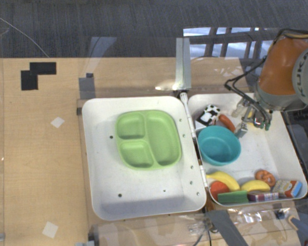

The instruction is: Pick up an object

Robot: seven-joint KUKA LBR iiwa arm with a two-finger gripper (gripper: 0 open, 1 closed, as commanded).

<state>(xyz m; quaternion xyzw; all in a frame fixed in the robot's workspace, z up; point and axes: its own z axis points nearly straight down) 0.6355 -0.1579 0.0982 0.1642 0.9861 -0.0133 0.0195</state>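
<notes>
Objects for picking lie crowded in the right white bin [280, 138]: a round teal plastic bowl [219, 145] at its left side, a small red sausage-shaped toy [226, 122] and a black-and-white toy [209, 114] just beyond the bowl, and two yellow toy bananas [224, 180] along the near wall with other small items. The grey arm's gripper [252, 117] hangs low over the far part of that bin, right of the red toy and apart from it. Nothing is seen in its grasp, and how wide it stands cannot be told. The step looks like an approach before any grasp; next it would need to settle over one item and descend. The left white bin [102, 164] holds a green three-compartment plastic tray [147, 139]. Both bins rest on a pale wooden bench [37, 163], with dark carpet [111, 23] beyond.
</notes>
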